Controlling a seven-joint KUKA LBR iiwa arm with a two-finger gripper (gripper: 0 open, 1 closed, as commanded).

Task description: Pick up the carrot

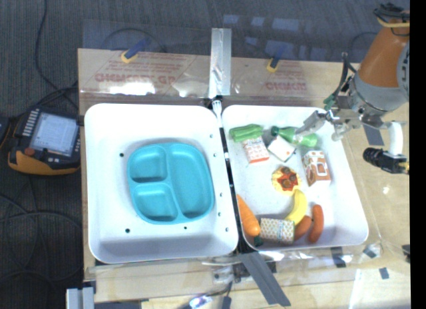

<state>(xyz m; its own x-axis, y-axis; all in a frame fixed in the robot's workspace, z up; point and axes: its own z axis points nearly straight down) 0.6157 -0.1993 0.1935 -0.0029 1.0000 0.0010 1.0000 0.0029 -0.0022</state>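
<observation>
Carrot [248, 220] lies in the right bin [353, 194], at its near-left corner, against the left wall, beside a small patterned box [277, 229]. Gripper [331, 120] hovers over the bin's far-right corner, well apart from the carrot; can't tell its grip state.

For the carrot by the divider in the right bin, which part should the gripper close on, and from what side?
Probably the carrot's thick middle, coming straight down from above. It lies flat, slanting along the right bin's left wall, its lower end against a patterned block. The fingers would best close across its width, though the wall side looks tight. The gripper is at the bin's far right corner.
</observation>
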